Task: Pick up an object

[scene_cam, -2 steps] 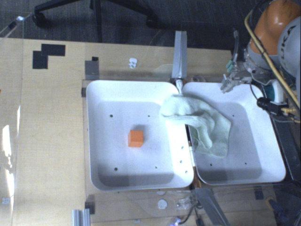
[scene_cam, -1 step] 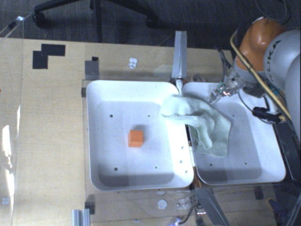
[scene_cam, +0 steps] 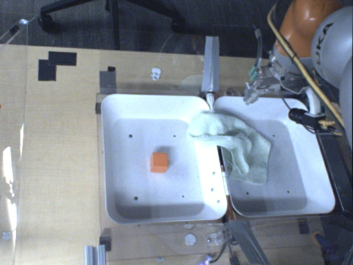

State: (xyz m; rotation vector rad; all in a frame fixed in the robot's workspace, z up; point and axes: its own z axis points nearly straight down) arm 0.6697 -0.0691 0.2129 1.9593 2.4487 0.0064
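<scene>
1. Bench (scene_cam: 60,148) of pale wood, carrying two shallow white bins side by side.
2. Grey arm (scene_cam: 331,32) with orange band, reaching in from the right.
3. Left bin (scene_cam: 118,203) and right bin (scene_cam: 298,148), touching along their shared edge.
4. Pale green cloth (scene_cam: 242,145), crumpled in the right bin's left half, one end draped over the shared edge into the left bin's far right corner.
5. Gripper (scene_cam: 255,90), poised above the right bin's far edge, apart from the cloth; whether released or clenched cannot be told; nothing seen in its hold.
6. Small orange cube (scene_cam: 159,162), near the left bin's middle, well apart from the gripper.
7. Judged step: approach, nothing picked yet. Next move likely calls for descending onto the nearby cloth, then closing and lifting.
</scene>
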